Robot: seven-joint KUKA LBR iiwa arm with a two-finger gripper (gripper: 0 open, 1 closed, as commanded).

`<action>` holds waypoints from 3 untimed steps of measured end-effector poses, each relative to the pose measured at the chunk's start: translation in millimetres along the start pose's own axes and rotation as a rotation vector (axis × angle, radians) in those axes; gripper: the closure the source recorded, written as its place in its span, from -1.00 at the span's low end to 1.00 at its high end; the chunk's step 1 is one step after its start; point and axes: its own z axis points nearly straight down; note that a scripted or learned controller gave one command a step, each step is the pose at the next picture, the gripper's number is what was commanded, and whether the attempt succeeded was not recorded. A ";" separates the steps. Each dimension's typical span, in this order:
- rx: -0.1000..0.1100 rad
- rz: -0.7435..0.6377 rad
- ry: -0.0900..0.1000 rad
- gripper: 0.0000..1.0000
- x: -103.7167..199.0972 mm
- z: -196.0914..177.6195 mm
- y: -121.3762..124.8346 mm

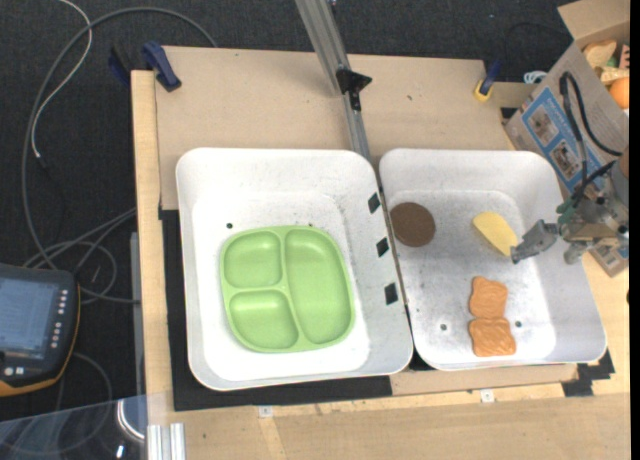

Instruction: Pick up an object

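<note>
The right bin (560, 343) holds a brown round disc (411, 224), a yellow wedge-shaped piece (494, 232) and two orange crinkled pieces (488, 298) (492, 337). My gripper (543, 253) hangs over the right side of this bin, just right of the yellow piece. Its fingers are spread open, with nothing between them. The left fingertip (521, 251) is close to the yellow piece's lower right end; whether it touches is unclear.
In the left bin (200, 188) lies a green three-compartment plate (288, 288). A metal pole (330, 38) slants down between the bins. Cardboard boxes (575, 98) stand at the bench's right, and blue clamps (160, 63) grip the back edge.
</note>
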 end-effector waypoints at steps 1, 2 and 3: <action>0.008 -0.005 0.004 -1.00 62.6 111.7 36.6; 0.001 0.000 0.000 -1.00 59.1 107.0 37.4; 0.001 0.000 0.000 -1.00 59.0 107.0 37.4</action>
